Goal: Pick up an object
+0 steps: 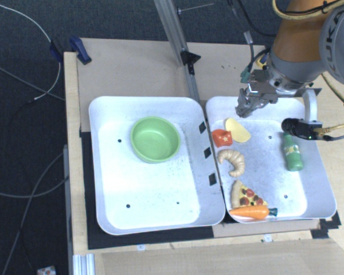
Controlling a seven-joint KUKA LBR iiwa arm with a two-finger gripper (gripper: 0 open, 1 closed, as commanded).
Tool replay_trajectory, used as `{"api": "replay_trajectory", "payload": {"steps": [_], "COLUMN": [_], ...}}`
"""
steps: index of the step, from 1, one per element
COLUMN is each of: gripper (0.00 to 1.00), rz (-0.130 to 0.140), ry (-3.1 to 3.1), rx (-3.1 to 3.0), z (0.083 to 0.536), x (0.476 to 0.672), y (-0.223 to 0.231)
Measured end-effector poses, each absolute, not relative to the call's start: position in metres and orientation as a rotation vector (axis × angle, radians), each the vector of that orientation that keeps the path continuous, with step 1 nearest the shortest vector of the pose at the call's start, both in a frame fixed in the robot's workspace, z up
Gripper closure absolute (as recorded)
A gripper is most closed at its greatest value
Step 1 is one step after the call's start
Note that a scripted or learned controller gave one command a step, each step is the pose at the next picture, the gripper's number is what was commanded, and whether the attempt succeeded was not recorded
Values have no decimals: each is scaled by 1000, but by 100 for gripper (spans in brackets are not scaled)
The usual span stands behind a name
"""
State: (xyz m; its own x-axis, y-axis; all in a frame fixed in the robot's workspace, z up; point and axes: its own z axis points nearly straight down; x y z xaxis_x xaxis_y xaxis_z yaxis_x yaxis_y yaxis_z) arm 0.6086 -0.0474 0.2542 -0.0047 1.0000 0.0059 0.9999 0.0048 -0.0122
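Observation:
My gripper (246,109) hangs over the far left part of the right bin (309,196), just above and right of a yellow chip-like piece (237,130). Nothing shows between its fingers. Beside the yellow piece lies a small red tomato-like object (222,137). Below them sits a tan croissant (233,160). A pizza slice (245,195) and an orange carrot (250,212) lie at the bin's near left corner. A green bottle (292,153) lies toward the bin's right side.
The left bin (120,205) holds a green bowl (155,138) in its far half. A metal pole (172,22) slants down to the divider between the bins. Cables run over the dark floor at the left.

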Motion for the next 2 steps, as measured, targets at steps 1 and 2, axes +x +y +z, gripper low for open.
{"api": "replay_trajectory", "payload": {"steps": [1,2], "gripper": [100,100], "rz": [6,13], "ry": [-2219,-2218], "rx": [-2205,-2204], "z": [256,242], "x": [582,568], "y": [10,68]}}
